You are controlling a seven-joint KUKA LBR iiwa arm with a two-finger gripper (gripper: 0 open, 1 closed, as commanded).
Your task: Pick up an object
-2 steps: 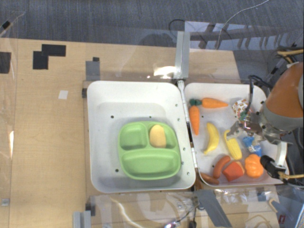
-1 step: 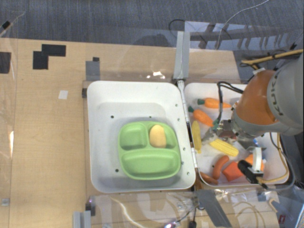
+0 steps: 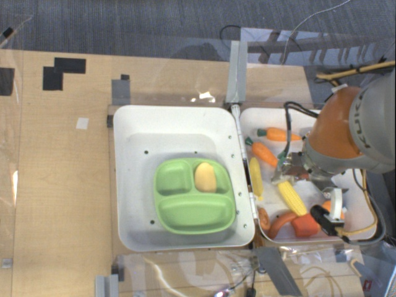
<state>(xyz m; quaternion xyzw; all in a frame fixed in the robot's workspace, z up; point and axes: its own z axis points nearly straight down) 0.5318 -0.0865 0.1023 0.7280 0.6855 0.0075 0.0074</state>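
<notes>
Tool (image 3: 289,173), finger state unreadable under the wrist, sits over the right white bin (image 3: 369,210) just beside the yellow plastic corn cob (image 3: 291,198); cob looks light, rigid, slick and rollable, so pinch across its mid-length, not the tapered ends.

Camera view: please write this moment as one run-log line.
tool: over right bin | near: corn cob | left bin: green tray, yellow item

A green tray (image 3: 195,212) holds a yellow lemon (image 3: 205,177); orange carrots (image 3: 265,154) and yellow corn (image 3: 291,197) fill the white bin (image 3: 369,212).
</notes>
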